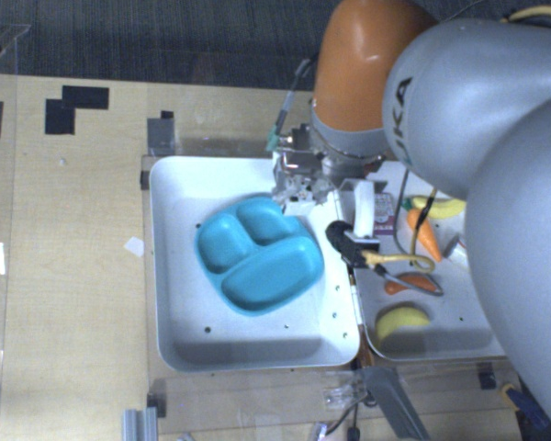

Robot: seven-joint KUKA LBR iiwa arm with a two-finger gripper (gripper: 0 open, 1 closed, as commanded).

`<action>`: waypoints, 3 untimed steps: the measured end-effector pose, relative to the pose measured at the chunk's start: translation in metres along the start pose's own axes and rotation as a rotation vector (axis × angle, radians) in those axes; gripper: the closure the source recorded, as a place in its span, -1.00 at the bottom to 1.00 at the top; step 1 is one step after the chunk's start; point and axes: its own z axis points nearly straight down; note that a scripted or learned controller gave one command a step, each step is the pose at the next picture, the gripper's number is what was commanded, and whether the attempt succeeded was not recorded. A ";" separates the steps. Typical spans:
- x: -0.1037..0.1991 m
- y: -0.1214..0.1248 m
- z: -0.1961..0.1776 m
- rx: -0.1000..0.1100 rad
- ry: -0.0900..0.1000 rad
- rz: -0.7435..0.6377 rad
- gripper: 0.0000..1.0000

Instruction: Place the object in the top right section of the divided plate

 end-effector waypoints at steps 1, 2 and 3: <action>0.040 -0.031 0.017 0.002 -0.001 0.032 1.00; 0.059 -0.092 0.027 0.003 0.000 0.025 1.00; 0.091 -0.093 0.046 0.004 0.000 -0.116 1.00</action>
